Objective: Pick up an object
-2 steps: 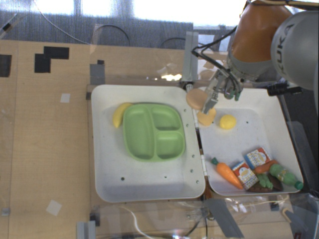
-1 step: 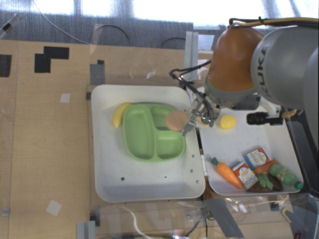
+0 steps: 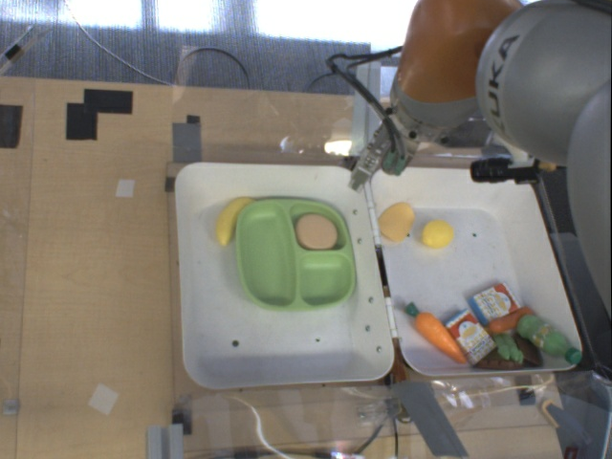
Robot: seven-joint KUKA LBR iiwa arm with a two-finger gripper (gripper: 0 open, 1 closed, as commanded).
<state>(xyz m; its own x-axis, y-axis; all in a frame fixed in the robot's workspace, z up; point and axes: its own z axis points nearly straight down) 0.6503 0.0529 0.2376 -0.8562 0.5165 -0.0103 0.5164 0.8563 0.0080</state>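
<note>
Tabletop: pale wood look, matt.
Bins: white plastic, smooth – slight sheen.
Green tray: plastic, smooth, matt.
Arm: grey shell, glossy – orange band also shiny.
Carrot: smooth plastic.

Two shallow white bins sit side by side on the wooden bench, the left bin touching the right bin along their shared inner edge. Black blocky marks show on the bench top at the upper left, and small pale squares of tape dot the wood, one near the lower left. Grey brackets stand at the left bin's far corner, with another at the near corner. A thin cable arcs over the back edge of the bench, against a dark ribbed surface behind.
</note>
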